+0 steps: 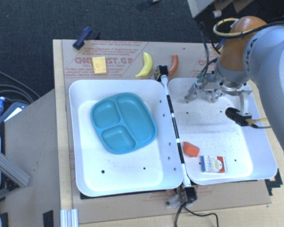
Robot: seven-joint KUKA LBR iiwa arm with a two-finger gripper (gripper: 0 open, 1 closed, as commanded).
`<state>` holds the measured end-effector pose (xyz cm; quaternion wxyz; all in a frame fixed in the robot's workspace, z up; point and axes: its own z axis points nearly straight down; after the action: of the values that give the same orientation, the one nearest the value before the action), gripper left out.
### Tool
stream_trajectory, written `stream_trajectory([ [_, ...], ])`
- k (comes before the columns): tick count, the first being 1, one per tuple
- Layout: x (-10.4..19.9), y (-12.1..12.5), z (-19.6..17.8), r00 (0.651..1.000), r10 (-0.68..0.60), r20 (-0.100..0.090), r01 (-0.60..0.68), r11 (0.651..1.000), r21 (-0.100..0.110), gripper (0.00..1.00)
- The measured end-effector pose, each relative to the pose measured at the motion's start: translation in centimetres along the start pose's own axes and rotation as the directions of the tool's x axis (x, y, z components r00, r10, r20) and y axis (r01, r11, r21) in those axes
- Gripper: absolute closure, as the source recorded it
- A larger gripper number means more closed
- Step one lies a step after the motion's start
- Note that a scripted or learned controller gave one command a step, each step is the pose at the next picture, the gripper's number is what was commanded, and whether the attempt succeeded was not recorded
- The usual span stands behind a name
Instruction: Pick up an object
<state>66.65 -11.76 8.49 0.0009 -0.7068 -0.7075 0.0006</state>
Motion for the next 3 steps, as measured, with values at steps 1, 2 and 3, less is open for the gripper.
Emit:
stream_trajectory([
  [1,0.0,0.1,-1.1,1.000,-0.001,0.001,0.001,1.000,-0.002,1.00],
  [2,0.0,0.1,-1.0,1.000,-0.001,0.001,0.001,1.000,-0.002,0.00],
  [3,0.0,0.1,-2.1,1.000,-0.001,0.002,0.001,1.000,-0.004,1.00],
])
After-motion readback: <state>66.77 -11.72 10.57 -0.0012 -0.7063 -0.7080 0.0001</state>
